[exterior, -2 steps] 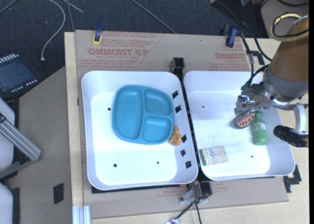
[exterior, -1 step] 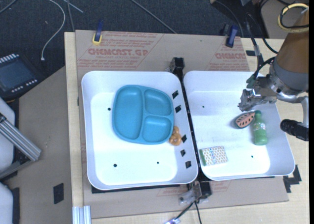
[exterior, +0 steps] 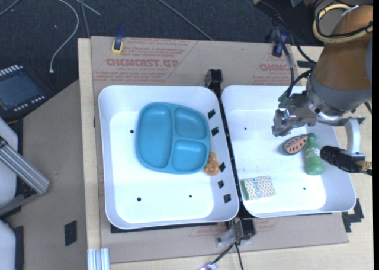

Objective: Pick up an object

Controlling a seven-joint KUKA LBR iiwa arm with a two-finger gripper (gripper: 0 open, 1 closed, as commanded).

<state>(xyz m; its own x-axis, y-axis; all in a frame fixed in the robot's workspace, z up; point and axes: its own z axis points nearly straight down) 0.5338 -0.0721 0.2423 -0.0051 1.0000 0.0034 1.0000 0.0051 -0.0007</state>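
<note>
Three loose items in right bin [exterior: 284, 206] on my feed: pink slice [exterior: 295, 144], long axis slanting up-right; green bottle [exterior: 312, 157] just right of slice, cap toward far side; patterned packet [exterior: 257, 187] near bin's front-left corner. Left bin [exterior: 160, 203] holds blue divided plate [exterior: 173, 138], small orange bit [exterior: 211, 166] at plate's right edge. Cardboard beneath, dark carpet beyond. Arm bent over right bin, gripper [exterior: 286, 122] just left of slice; I can't tell finger spread.

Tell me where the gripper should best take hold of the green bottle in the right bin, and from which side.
Probably across the middle of the green bottle, coming straight down from above. It seems to lie on its side with its long axis running up-down in the view, so fingers closing left-right would span its narrow width. The pink object sits close at its upper left.
</note>
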